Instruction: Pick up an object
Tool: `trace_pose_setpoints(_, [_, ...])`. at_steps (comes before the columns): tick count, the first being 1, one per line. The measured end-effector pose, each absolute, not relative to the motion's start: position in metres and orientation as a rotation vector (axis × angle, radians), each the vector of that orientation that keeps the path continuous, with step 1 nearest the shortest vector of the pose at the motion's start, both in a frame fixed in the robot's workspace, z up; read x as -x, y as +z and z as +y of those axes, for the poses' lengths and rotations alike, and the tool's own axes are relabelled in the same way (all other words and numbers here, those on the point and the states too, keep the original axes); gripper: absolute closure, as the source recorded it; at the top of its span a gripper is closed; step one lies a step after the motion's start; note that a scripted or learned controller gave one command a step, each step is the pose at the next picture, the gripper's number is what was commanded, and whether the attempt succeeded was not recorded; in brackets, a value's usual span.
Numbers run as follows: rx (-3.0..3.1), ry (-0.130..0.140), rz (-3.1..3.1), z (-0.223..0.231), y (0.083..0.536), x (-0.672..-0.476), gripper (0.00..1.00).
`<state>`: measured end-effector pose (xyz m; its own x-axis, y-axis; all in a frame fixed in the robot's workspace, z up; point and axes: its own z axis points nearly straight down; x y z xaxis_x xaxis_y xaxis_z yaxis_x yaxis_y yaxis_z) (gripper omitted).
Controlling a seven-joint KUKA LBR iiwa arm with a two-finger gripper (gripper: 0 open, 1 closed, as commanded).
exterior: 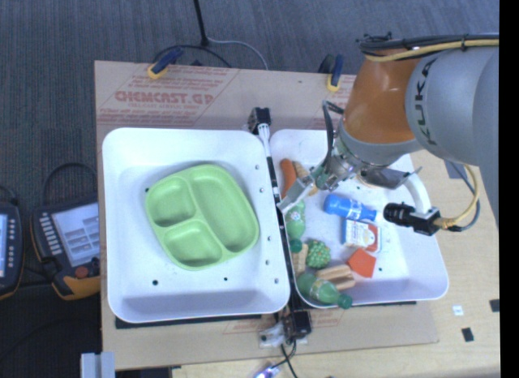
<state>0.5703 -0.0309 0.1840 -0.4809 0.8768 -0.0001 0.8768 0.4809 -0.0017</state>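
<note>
Fingers (298,195) hang just above the green toy (295,221).

arm (438,76) — cut off right | right bin (422,283) — partly hidden beneath it

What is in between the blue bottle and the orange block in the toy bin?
In the camera view, a small white carton with red on it lies between the blue bottle and the orange block.
</note>
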Motion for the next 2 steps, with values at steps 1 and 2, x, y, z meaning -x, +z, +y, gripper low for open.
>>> trace_pose_setpoints(1, [1.017,0.0,-2.975,-0.003,0.185,-0.634,0.0])
trace_pose_setpoints(2, [0.929,-0.001,-3.001,0.036,0.184,-0.563,0.0])
